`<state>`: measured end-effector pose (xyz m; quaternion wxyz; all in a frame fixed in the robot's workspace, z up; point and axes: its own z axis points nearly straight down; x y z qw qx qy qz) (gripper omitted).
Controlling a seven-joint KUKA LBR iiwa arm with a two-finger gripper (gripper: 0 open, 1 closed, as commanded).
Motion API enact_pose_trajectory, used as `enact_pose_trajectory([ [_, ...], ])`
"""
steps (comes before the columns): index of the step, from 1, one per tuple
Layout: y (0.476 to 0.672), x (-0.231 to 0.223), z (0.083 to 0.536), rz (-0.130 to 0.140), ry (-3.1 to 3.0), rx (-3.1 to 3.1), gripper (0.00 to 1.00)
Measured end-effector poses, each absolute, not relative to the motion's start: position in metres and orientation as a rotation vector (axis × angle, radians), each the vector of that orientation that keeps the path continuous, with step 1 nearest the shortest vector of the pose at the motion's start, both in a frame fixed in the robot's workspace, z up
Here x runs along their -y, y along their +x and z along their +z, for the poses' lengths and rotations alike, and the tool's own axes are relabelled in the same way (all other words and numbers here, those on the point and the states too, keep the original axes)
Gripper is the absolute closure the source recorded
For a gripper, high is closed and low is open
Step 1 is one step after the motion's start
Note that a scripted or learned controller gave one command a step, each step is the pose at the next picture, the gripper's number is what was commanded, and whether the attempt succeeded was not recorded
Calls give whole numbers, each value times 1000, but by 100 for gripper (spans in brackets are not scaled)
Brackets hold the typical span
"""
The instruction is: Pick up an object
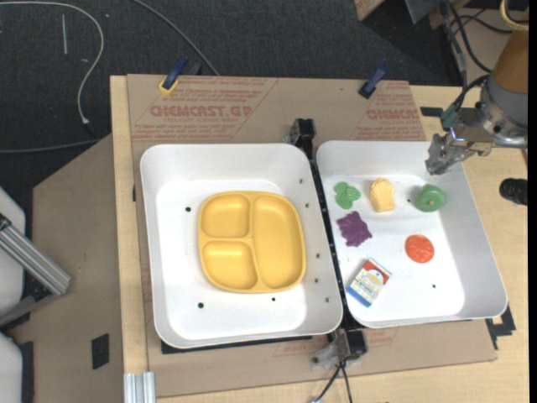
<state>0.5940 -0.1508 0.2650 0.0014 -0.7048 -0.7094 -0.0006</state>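
the pincer (440, 159) is hovering over the right bin (482, 263) – its state i cannot tell – while the green toy (430, 197) is lying just below it, the orange ball (419, 248) farther down

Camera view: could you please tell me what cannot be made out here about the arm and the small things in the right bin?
- Gripper: too small and dark in the camera view to tell its finger state.
- Arm: cut off by the right edge.
- Small carton: print too small to read.
- Purple item and green item: too small to identify.
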Motion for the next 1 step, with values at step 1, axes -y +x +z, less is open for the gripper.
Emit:
enact_pose_trajectory([
  [1,594,105,266,-1,-2213,2225,100],
])
